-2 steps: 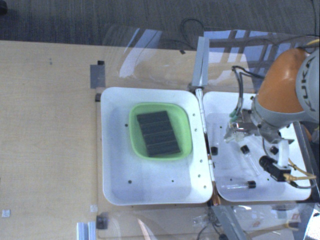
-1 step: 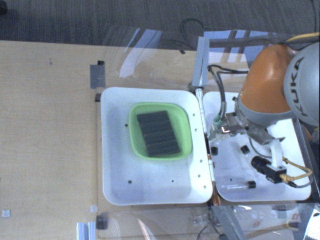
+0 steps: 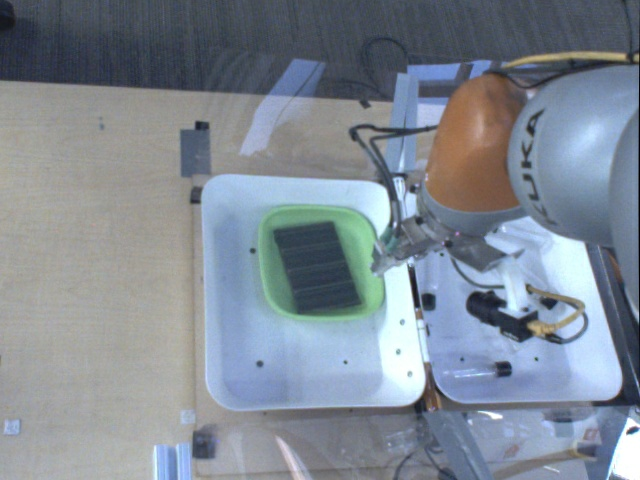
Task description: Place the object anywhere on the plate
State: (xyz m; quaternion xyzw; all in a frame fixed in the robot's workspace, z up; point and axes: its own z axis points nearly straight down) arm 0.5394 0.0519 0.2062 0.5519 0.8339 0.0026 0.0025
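Ridged block [image 3: 317,266] on green plate [image 3: 268,270]

Likely robot lab: arm [image 3: 560,158], white bins [image 3: 300,368]

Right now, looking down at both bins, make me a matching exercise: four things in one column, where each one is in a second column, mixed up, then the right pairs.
Things
1. green plate
2. dark ribbed block
3. small clear tube with a black cap
4. gripper

Places
A. lying in the right-hand bin, near its front edge
B. at the plate's right rim
C. sitting in the left-hand bin
D. lying on the plate

Pairs: 1-C, 2-D, 3-A, 4-B
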